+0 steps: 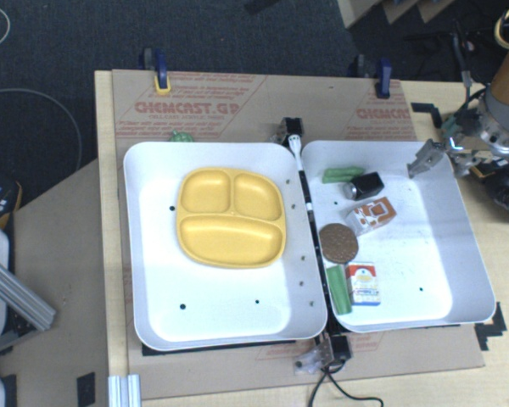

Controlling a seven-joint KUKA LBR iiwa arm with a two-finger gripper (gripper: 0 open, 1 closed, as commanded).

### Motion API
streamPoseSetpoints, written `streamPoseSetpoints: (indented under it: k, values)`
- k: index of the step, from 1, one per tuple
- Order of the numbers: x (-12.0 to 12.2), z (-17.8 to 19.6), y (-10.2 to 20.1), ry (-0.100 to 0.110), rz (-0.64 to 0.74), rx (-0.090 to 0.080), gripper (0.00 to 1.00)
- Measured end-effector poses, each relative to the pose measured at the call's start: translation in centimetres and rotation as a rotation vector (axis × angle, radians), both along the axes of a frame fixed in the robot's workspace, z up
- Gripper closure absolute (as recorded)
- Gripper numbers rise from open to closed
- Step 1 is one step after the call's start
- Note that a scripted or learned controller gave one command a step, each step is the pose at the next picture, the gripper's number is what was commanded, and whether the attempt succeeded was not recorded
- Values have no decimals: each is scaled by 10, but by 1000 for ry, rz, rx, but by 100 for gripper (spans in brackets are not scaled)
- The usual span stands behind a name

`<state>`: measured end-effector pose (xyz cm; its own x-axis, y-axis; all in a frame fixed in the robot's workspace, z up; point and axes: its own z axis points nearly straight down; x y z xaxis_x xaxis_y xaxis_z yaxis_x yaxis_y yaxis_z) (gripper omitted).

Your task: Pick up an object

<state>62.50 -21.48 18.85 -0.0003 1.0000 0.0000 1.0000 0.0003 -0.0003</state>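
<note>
pincer (424, 158) sits at the far right corner of the right bin (441, 270), just over the rim, nothing between its tips; can't tell if it's spread or pressed together. Closest stuff is a small black block (366, 183) and a green stick (343, 174), then a brown-and-white packet (374, 214), a dark round disc (339, 242), a red-and-white carton (364, 282) and another green piece (338, 289) along the bin's left side. Left bin (153, 303) holds a yellow divided plate (232, 217) on the bench (76, 253)
</note>
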Motion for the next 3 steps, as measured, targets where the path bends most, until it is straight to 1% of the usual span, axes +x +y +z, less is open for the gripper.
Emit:
streamPoseSetpoints:
  k: [1,2,3]
  values:
    - [-8,-81,4,-21,2,-7,0]
    - [-59,29,-9,-10,-3,-5,0]
    - [-117,-94,-4,1,5,7,0]
